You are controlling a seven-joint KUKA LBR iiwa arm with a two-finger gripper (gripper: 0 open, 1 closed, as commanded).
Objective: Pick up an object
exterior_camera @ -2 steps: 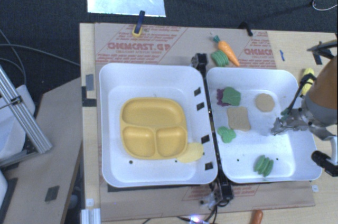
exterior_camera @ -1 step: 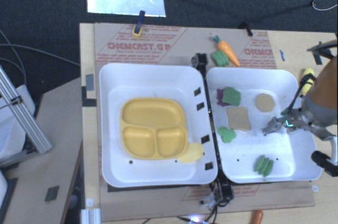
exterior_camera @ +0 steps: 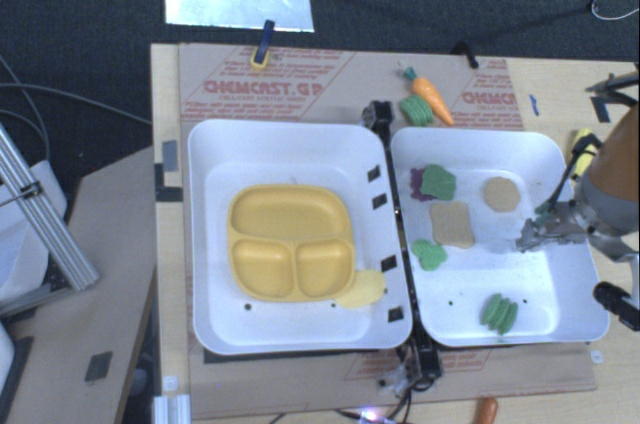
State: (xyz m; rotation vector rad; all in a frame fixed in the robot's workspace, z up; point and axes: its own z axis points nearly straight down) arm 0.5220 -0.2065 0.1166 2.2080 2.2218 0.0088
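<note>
White plastic forms both bins. Nearest in the right bin [exterior_camera: 560, 312] lies a green ridged piece [exterior_camera: 498, 313], then a tan square [exterior_camera: 453, 225], a leafy green [exterior_camera: 437, 182] and a round cracker [exterior_camera: 502, 194]. The gripper [exterior_camera: 532, 237] hovers there (finger state unclear). The left bin [exterior_camera: 205, 212] holds a yellow divided tray [exterior_camera: 291, 242].

The right bin [exterior_camera: 560, 312] has bare floor at centre right and lower left; a tan square [exterior_camera: 452, 224], green pieces [exterior_camera: 499, 312] and a round disc [exterior_camera: 502, 194] crowd elsewhere.
</note>
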